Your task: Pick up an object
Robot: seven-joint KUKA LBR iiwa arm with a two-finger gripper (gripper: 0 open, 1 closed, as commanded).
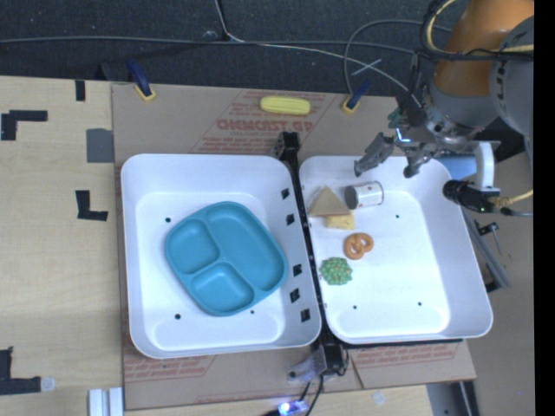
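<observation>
- Bench top [52, 258] – light wood at far left, black tape marks on it.
- Cardboard sheet [234, 120] lies under both bins, held by blue-and-yellow clamps [141, 85] at its back edge.
- Yellow banana-like item [284, 105] rests on the cardboard behind the bins, outside both.
- Left bin [139, 172]: holds a blue three-compartment tray [225, 256], lying flat and rotated at an angle, roughly mid-bin.
- Right bin [451, 276]: all small items cluster along its left side, near the shared divider.
- Tan wedge [326, 202] at the back of the cluster, touching or almost touching the yellow block [340, 222] just in front of it.
- Silver can [366, 195] on its side, just right of the wedge, dark end facing left.
- Pretzel [358, 245], orange-brown, sits in front of the yellow block, apart from it.
- Green bumpy piece [336, 270] – frontmost of the group, just beside the pretzel.
- Gripper [392, 156] hangs over the back edge of the right bin, behind and right of the can. Its two fingers are spread apart, with nothing between them. It touches none of the objects.
- Arm [473, 68] comes in from the upper right, orange band at top, cables looping off it across the dark backdrop.
</observation>
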